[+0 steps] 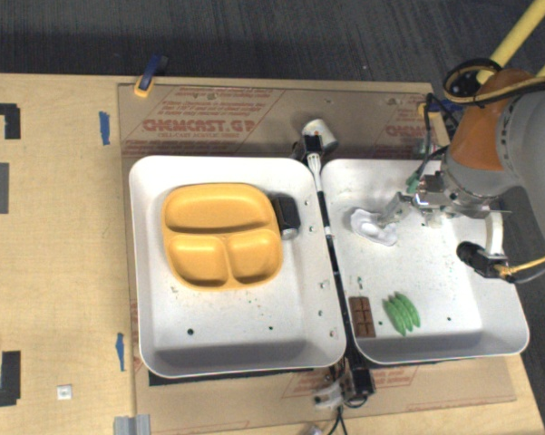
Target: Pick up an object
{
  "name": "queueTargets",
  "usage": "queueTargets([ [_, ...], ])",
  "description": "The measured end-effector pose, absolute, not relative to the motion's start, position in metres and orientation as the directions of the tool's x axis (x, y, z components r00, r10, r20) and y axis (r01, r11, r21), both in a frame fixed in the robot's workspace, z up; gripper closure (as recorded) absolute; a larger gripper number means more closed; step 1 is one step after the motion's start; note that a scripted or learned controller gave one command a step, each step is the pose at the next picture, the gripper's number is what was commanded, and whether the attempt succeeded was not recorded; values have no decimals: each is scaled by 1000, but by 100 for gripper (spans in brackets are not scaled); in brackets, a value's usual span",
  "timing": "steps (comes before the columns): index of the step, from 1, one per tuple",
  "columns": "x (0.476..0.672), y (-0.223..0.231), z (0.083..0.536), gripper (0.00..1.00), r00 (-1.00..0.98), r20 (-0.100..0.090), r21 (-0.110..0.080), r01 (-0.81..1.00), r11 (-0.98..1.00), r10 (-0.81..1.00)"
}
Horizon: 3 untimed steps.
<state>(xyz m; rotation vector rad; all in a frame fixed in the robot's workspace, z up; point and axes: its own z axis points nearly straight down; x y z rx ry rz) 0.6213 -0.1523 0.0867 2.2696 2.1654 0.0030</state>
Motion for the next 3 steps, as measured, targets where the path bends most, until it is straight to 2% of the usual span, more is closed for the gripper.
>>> queueTargets([
  [1, 623, -124, 87, 0, -393, -2, 4, 919, 393, 919],
  [2, 560, -108, 87, 0, -320, -3, 3, 947, 320, 947],
  [3, 501, -144, 86, 0, -230, -1, 1, 973, 230, 973],
])
